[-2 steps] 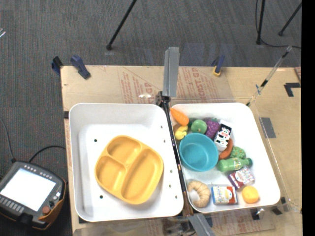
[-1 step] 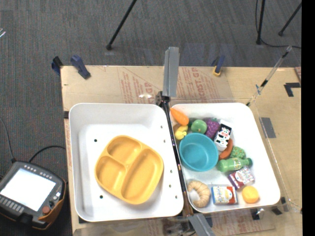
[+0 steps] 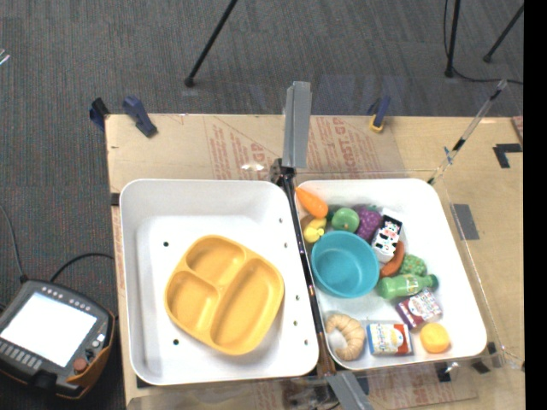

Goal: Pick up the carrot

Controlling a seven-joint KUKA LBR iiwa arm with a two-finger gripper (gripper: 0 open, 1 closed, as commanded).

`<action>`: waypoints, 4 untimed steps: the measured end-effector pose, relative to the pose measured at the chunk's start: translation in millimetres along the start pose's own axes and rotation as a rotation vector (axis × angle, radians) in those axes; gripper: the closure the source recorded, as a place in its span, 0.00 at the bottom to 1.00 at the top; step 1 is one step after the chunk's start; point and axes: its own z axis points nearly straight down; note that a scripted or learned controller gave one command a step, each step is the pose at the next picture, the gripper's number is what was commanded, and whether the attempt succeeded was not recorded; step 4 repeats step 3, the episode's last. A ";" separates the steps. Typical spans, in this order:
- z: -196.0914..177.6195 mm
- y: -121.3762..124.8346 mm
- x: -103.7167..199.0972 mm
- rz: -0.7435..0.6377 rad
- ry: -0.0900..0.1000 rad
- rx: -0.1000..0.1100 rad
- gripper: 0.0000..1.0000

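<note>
Where the view begins at its left edge, a handheld control pendant [image 3: 47, 331] lies on the floor beside the bench. The left bin [image 3: 137, 229] holds one yellow divided plate [image 3: 224, 293], well apart from the task's thing. The carrot [image 3: 311, 202] lies in the right bin [image 3: 457, 254], in that bin's far-left corner, close against the wall shared with the left bin. Its long axis runs diagonally, from upper left to lower right in the view. A small yellow toy [image 3: 315, 230] sits just beside its lower end, and a green apple [image 3: 344, 219] lies near on its right. A blue bowl [image 3: 344, 263] stands nearer the viewer, with purple grapes [image 3: 367, 222] beyond it. Further right and nearer, a bagel [image 3: 346, 334], a small carton [image 3: 389, 338] and an orange [image 3: 435, 338] line the near wall. The state of the claw cannot be told from this view: neither its opening nor any load. Since the arm enters from the right, the carrot is judged to lie leftward across the whole cluttered bin. The approach should therefore come from above, with the closing direction set across the diagonal axis. The adjacent wall and the yellow toy limit clearance on two sides
</note>
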 end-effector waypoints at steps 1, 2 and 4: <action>-8.8 -0.9 1.4 -0.003 0.002 0.013 1.00; 149.6 33.6 -14.3 0.051 -0.008 -0.055 1.00; 138.2 33.3 -14.3 0.057 -0.007 -0.048 1.00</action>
